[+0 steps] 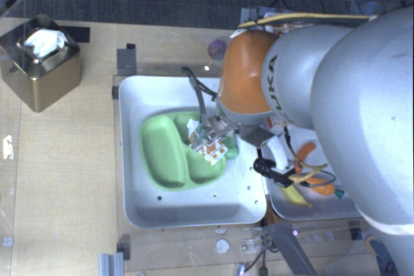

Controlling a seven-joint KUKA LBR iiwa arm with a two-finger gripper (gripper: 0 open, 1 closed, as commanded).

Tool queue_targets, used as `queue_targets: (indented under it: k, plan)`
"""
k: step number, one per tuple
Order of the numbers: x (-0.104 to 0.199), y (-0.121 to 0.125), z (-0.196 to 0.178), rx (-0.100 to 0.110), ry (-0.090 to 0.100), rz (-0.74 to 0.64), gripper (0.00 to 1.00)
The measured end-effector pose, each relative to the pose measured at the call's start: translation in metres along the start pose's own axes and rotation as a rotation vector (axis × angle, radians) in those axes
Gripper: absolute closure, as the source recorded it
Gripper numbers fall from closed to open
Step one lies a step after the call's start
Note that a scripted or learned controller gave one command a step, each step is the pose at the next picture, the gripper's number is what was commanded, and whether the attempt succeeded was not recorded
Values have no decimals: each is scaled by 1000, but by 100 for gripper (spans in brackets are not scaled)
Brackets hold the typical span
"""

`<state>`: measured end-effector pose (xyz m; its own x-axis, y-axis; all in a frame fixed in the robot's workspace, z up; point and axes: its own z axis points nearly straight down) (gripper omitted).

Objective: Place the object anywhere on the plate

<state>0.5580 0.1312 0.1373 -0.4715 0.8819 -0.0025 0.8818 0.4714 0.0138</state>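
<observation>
Object: a small item (213,150) with white and orange patches, seen directly under the gripper; its identity is too small and too blurred to settle; it lies over the right compartment of the plate, near the central ridge.
Plate: green, divided plate (169,153) with two compartments, resting in the left bin (139,203); its long axis runs roughly from the upper right to the lower left of the camera view.
Gripper: the gripper (208,136) hangs low over the plate's right half, at the object; whether the fingers are open, closed or gripping cannot be told, since the wrist hides them.
Arm: grey arm (349,119) with an orange band (242,77), reaching in from the right and covering much of the right bin (278,207).
Handling, judged: the object looks light and probably rigid; small enough to slip or tip between narrow fingers; a hold across its shorter width seems safest.
Orientation: the object's long axis appears to slant from upper left to lower right; which end leads cannot be told.
Right bin contents: a yellow piece (296,195) and orange pieces (317,185), partly hidden.
Bench: a brown box (42,71) stands well apart at the upper left.
Task state, judged: the object seems over or on the plate; release is unconfirmed.
</observation>
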Motion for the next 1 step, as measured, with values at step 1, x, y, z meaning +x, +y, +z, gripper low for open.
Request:
queue_targets:
  k: [1]
  plan:
    - [0,-2,3,7,2,0,0]
